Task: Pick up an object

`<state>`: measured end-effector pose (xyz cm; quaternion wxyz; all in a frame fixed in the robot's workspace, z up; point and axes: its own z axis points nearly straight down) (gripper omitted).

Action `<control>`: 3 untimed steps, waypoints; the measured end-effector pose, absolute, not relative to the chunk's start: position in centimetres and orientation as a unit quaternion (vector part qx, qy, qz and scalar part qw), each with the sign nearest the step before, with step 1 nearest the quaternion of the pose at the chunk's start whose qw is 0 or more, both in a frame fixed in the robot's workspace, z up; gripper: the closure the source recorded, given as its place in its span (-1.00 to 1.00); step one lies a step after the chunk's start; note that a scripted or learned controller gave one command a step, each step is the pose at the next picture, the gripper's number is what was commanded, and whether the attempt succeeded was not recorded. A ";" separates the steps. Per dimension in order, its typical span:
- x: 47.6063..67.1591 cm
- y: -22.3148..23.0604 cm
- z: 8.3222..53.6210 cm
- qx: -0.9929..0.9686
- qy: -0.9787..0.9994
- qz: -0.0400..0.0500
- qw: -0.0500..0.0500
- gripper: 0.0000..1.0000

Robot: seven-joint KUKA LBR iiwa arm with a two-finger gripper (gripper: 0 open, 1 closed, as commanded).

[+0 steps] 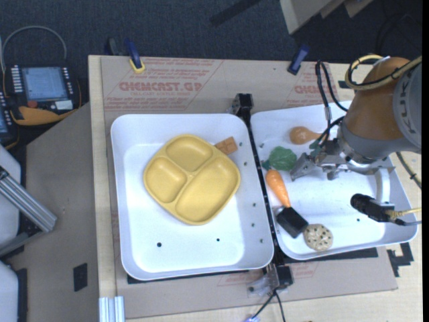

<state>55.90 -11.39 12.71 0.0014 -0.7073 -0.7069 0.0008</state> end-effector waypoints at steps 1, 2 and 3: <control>56.1 -11.5 8.7 -0.708 -0.706 0.000 -0.002 -1.00; 56.4 -11.4 10.2 -0.708 -0.707 -0.005 -0.006 1.00; 56.6 -11.0 16.5 -0.707 -0.708 -0.002 -0.003 1.00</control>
